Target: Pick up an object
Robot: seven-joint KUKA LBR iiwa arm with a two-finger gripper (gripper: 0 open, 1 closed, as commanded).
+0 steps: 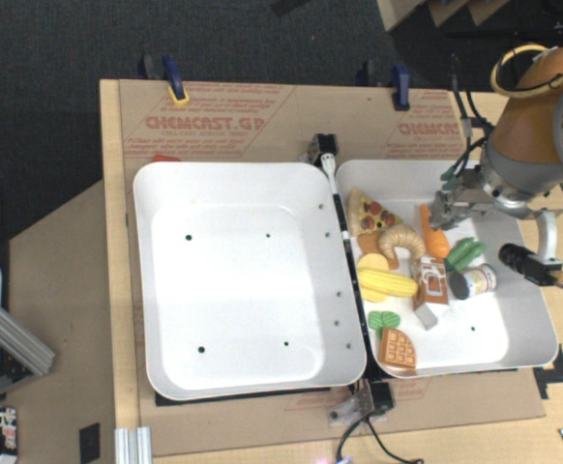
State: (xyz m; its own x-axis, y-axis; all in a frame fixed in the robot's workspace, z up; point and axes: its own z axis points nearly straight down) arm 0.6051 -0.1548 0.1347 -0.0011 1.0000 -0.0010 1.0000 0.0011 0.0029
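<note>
Across the bench (262,114) I see two white bins side by side: the left bin (243,278) at nine o'clock, and the right bin (514,341) at three o'clock with a small pile of toy food along its left half. From one o'clock the grey arm (533,124) reaches down, and its end effector (448,209) hangs just above the carrot (434,240); I cannot tell how it is set. The corn cob (388,283) lies toward the pile's eight o'clock, with the waffle (399,349) at six and the small can (477,280) at four. I judge the carrot the likeliest target: light, stiff, smooth plastic, probably slippery, so I would take it across its thick middle.
</note>
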